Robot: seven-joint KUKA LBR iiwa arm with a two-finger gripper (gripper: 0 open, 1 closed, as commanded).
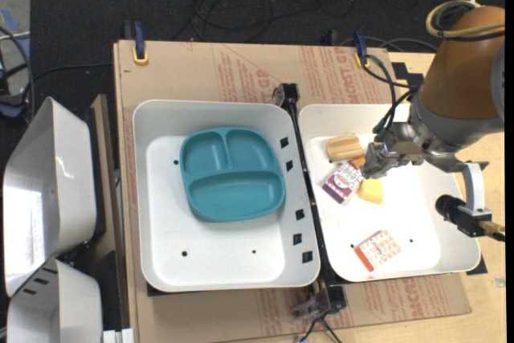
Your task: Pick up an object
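In the right bin (450, 253) lie a tan bread-like block (344, 147), a purple and white packet (342, 181), a yellow wedge (371, 190) and a red and white packet (377, 249). My gripper (376, 161) hangs low over the bin's upper left part, just above the yellow wedge and right beside the purple packet and the tan block. I see nothing clearly held between its tips. The left bin (161, 253) holds a teal divided plate (232, 173).
The two white bins sit side by side on a cardboard-covered bench (241, 68). White tubs (40, 189) stand off the bench at the left. The arm's orange and grey body (462, 84) fills the space above the right bin's upper right.
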